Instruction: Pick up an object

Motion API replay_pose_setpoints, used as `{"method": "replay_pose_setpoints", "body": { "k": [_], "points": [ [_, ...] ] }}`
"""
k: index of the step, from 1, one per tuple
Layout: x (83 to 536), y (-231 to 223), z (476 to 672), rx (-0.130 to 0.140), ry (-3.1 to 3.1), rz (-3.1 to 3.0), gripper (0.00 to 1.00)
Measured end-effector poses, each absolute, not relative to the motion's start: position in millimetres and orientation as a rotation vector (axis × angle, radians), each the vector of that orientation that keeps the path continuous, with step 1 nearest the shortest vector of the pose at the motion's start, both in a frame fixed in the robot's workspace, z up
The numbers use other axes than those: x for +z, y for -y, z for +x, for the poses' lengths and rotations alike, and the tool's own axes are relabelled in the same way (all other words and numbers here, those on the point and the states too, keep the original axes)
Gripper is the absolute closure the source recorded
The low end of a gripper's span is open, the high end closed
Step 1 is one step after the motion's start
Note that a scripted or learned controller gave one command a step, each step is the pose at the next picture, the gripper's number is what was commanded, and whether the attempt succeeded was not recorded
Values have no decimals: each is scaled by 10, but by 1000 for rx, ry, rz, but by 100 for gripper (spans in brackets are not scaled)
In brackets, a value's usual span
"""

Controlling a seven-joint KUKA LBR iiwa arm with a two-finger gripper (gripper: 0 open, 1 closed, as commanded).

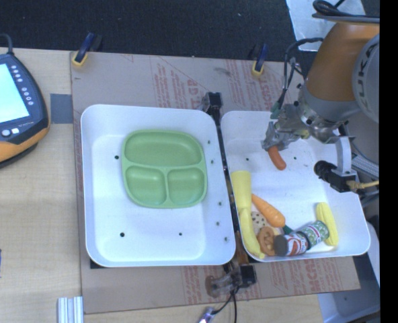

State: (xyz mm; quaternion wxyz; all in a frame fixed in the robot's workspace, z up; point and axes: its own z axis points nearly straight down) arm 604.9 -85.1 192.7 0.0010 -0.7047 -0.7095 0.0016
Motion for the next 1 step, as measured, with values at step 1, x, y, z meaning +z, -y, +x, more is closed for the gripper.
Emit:
{"method": "replay_pose_setpoints", "body": {
  "k": [1],
  "points": [
    [2162, 181, 5863, 9, 2227, -2210, 100]
  ]
}}
